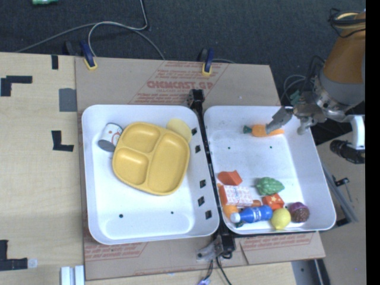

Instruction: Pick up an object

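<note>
Lying just beside the tool (pixel 284 121), the toy carrot (pixel 259 130).

Dark carpet (pixel 237 16) lies behind the pale wooden bench (pixel 29 177), a cardboard sheet (pixel 172 82) clamped on top.

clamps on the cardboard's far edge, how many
2. A blue clamp sits near the far left corner of the cardboard; another clamp sits at the middle of that edge, above where the bins meet.
</note>
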Motion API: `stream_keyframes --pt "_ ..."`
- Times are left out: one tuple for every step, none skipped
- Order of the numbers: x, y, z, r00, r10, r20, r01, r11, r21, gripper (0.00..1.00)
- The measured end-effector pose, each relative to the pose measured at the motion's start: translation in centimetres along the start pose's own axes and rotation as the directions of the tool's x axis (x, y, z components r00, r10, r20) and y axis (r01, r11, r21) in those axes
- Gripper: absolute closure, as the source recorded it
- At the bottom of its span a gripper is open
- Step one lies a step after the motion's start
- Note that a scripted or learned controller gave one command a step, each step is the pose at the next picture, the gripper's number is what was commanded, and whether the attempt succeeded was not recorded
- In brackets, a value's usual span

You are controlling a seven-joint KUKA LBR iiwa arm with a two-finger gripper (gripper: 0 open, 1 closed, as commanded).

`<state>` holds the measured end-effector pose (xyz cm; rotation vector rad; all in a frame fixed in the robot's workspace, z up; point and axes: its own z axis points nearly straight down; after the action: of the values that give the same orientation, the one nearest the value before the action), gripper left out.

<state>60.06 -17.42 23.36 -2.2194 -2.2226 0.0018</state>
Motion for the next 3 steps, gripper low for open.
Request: stream_keyframes --pt "0.8 6.7 10.8 1.000 -0.001 -0.001 0.001 1.000 0.003 0.00" --pt "2.1 -2.1 14.7 1.000 0.000 0.000 0.000 1.000 -0.001 0.00" --pt "-5.0 6.8 6.8 1.000 0.000 0.002 0.000 1.000 -0.004 0.00"
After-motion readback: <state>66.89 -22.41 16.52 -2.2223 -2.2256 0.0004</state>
